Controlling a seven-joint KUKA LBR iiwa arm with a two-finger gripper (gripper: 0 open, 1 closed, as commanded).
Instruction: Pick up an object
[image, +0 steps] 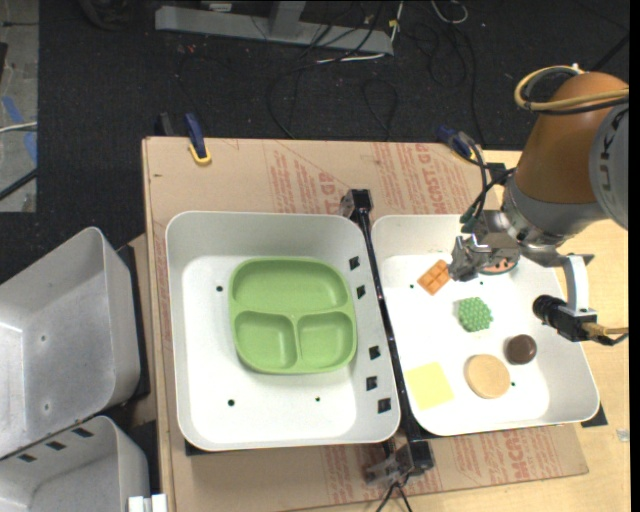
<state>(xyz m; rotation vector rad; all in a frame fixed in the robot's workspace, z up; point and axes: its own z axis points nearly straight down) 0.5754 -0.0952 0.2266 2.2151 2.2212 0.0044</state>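
You are looking down on a cardboard-covered surface (270, 165) that carries two shallow white bins side by side. The left bin (195, 300) holds a light green divided plate (293, 315) with three compartments, lying flat near the bin's middle. The right bin (560, 395) holds the loose pieces: an orange waffle-patterned block (434, 277) near the upper left, a green bumpy ball (474, 314) around the middle, a dark brown round piece (520, 349) to its lower right, a tan round disc (487, 376) just beside and below that, and a flat yellow square (428, 385) at the lower left. The arm (575, 150) comes in from the right, and its gripper (478, 256) hangs over the upper part of the right bin, just to the right of the orange block and above the green ball. You cannot tell from this angle how the gripper is set, or whether it touches the bin floor. Nothing is seen lifted off the bin.
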